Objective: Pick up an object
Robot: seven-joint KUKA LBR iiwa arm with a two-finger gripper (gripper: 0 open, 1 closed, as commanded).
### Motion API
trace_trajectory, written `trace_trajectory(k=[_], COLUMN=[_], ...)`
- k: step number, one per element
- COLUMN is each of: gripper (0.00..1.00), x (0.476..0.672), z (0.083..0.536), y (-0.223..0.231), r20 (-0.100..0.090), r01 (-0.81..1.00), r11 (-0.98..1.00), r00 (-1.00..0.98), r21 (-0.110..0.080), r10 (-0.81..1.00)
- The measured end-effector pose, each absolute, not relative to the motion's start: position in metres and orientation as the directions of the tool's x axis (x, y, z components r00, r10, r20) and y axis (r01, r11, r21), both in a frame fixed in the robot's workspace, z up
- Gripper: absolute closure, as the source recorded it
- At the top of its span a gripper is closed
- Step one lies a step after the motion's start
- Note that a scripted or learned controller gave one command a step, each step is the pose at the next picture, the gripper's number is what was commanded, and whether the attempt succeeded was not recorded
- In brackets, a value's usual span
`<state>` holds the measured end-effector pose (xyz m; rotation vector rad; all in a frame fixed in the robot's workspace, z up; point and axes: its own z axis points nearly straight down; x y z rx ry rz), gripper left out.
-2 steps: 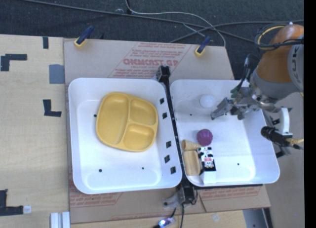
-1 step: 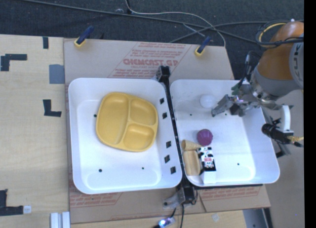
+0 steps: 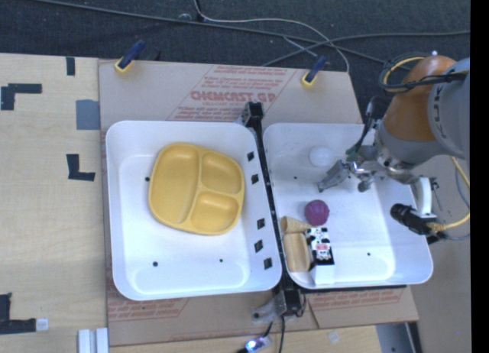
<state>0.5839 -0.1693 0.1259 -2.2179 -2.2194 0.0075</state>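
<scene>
Gripper (image 3: 345,176) hovers over the right bin (image 3: 397,267), its 2 fingers spread apart with nothing between them — a white ball (image 3: 320,157) sits just beside it, a purple ball (image 3: 317,211) nearer the bin's front, above a small carton (image 3: 321,255).

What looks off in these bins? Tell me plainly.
Little stands out. The yellow plate sits askew, turned at an angle to the left bin. In the right bin, the purple ball, white ball and small items lie loose. Nothing looks spilled or broken.
</scene>
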Motion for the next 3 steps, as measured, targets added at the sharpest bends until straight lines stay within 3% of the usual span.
trace_trajectory(k=[1, 2, 3], gripper=[0.00, 1.00, 1.00], x=[0.584, 0.585, 0.589], z=[0.083, 0.096, 0.142], y=[-0.169, -0.169, -0.176], r20=[-0.003, -0.004, 0.000], r01=[1.000, 1.000, 1.000], r11=[0.002, 0.002, 0.001], r00=[-0.002, -0.002, -0.001], r21=[0.000, 0.004, 0.002], r10=[1.000, 1.000, 1.000])
